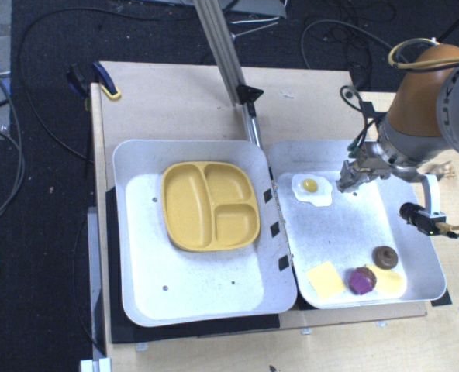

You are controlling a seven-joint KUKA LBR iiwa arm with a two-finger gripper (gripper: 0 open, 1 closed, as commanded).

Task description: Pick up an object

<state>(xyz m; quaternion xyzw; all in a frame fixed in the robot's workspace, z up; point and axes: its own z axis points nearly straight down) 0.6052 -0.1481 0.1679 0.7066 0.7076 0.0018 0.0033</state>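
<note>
Claw (353,178) grip unclear, beside fried egg (312,190) | right bin (415,231) centre bare | toys along near rim

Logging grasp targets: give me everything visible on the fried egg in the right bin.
The fried egg looks like a flat toy, apparently plastic: an irregular white patch with a round yellow yolk near its middle. It lies flat on the floor of the right bin, in the far left corner, close to the wall beside the left bin. Nothing rests on it. The gripper is just to its right, low over the bin floor; whether it touches the egg's edge cannot be told. The other toys lie apart at the near end.
</note>
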